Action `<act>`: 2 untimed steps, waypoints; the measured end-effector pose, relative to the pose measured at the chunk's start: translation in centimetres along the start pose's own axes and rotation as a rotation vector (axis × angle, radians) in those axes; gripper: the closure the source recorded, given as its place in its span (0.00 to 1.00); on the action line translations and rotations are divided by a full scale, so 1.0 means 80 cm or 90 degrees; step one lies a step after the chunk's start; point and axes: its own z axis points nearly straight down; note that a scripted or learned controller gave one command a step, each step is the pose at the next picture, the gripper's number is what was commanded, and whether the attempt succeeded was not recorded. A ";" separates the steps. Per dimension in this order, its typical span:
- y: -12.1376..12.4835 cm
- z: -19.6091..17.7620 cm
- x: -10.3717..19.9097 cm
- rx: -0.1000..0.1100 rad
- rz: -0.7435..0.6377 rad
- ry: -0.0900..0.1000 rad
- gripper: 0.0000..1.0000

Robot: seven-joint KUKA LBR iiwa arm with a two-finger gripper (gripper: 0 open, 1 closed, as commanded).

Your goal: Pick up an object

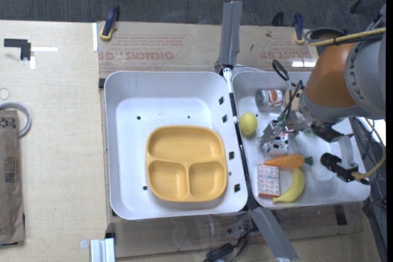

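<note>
Overhead, the end effector (274,135), grip state unclear, hangs beside a lemon (248,123): light, firm, round, best pinched across its middle.

Pretty bright, even overhead light here, so the white bins (116,132) look a bit washed out with only soft shadows under the yellow tray (185,164), focus is decent but fine detail near the arm (344,80) goes mushy.

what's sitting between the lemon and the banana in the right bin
In the camera view, the carrot lies between the lemon and the banana, with a small orange-and-white carton just left of the banana. The end effector sits above the carrot.
</note>
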 end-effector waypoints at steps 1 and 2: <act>-0.008 -0.003 -0.004 0.001 0.162 0.000 0.00; -0.008 -0.014 -0.006 0.002 0.161 -0.001 1.00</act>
